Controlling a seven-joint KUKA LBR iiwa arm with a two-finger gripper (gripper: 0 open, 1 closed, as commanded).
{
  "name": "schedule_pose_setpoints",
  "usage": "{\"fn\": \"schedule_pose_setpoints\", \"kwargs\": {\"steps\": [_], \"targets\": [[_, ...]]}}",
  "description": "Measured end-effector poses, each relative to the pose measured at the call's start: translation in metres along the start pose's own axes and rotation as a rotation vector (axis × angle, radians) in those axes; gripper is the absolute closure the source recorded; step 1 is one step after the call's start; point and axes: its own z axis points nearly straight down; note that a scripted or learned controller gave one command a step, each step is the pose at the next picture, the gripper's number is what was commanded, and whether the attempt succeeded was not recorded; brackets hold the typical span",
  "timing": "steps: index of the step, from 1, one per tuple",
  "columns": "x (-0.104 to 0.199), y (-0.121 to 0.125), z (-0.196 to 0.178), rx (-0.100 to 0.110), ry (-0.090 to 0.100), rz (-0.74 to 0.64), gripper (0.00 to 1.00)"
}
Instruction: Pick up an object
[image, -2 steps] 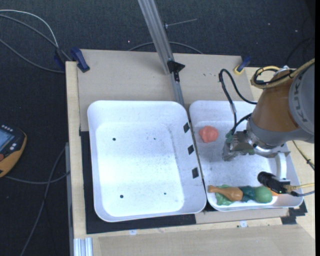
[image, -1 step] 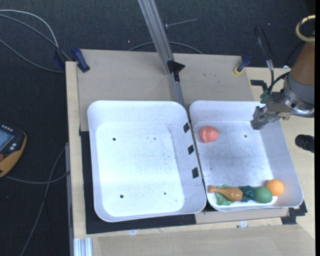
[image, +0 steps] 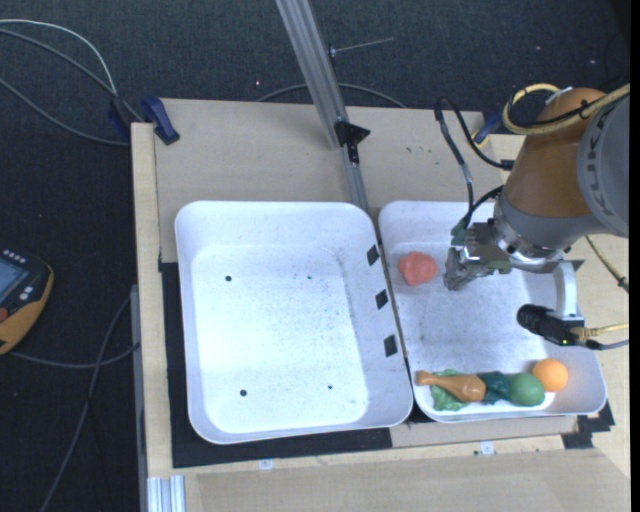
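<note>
Arm (image: 560, 170) is reaching in from the right, orange band sitting above the wrist, and it's hanging over the right bin (image: 440, 325). Using the right bin as reference for everything below.

Hand (image: 462, 270) is hovering over the bin's upper half, roughly mid-width, pointing down and toward the bin's left wall. Can't tell how far the fingers are spread, since the metal blurs together from this angle. Nothing is showing between them, so I'm not calling a grasp.

Pink-red ball (image: 419, 267) is lying on the bin floor in the upper-left part, just beside the hand on its left side. Can't tell if they're touching; they're reading as a narrow gap or contact.

Other stuff is bunching along the bin's near wall: a brown drumstick-shaped toy (image: 447, 380) lying left of centre, a green leafy-looking piece (image: 468, 392) touching it, a round green object (image: 527, 390) next along, and an orange ball (image: 550, 375) sitting toward the near-right corner, just beside the green one. All well apart from the hand.

A black cylindrical part (image: 545, 323) on a bracket is hanging off the arm above the bin's right side, cable trailing off past the right wall.

Left bin (image: 270, 320) is sitting against the right bin's left wall, three black clips (image: 381, 298) running along the shared edge. Both are resting on the counter (image: 250, 150). A metal rail (image: 320, 70) is running diagonally in from beyond the bin's far-left corner.
</note>
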Motion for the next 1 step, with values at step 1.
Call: {"fn": "schedule_pose_setpoints", "kwargs": {"steps": [1], "targets": [[0.0153,0.0223,-0.0829,-0.013,-0.002,0.002,1.00]]}}
